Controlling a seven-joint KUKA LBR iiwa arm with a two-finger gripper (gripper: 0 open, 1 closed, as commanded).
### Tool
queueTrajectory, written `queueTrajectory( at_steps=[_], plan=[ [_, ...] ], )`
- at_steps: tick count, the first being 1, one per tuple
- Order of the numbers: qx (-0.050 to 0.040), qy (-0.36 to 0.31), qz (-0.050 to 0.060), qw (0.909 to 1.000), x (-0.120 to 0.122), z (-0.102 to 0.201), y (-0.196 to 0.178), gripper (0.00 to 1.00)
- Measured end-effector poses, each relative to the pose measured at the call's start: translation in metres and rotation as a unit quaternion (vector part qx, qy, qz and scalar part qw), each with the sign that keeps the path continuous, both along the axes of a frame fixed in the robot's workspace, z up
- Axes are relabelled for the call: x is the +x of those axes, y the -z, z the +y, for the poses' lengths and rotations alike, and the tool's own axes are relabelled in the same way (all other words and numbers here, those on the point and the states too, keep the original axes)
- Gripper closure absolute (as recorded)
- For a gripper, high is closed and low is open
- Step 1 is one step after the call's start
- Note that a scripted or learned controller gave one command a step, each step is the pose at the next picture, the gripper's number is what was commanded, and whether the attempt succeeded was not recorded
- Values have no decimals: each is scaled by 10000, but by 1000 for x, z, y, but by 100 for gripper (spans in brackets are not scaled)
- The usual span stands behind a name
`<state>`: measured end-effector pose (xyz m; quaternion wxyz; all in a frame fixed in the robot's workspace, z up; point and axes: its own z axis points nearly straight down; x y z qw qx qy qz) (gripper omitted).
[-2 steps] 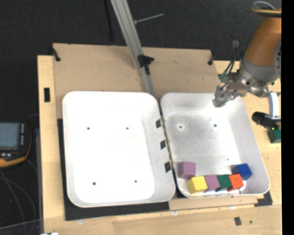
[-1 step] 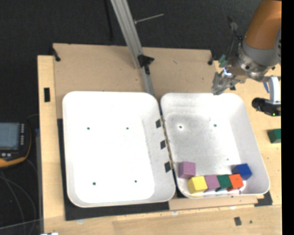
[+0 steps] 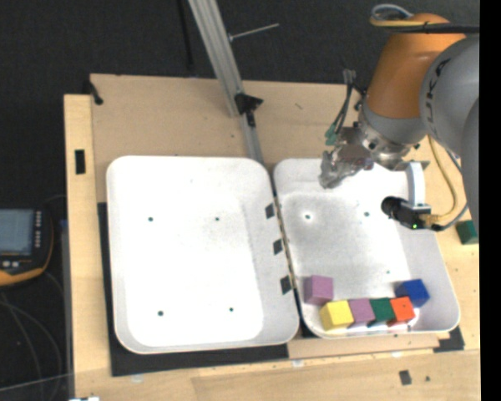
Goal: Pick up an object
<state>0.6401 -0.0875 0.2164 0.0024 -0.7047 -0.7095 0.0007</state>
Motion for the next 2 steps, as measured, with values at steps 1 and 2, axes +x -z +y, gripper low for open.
queueTrajectory(
  at_steps=[1, 2],
  plan=[
    [3, -6, -8, 10000, -26, 73, 21, 100],
    [-2, 0, -16, 10000, -48, 125, 20, 100]
  ],
)
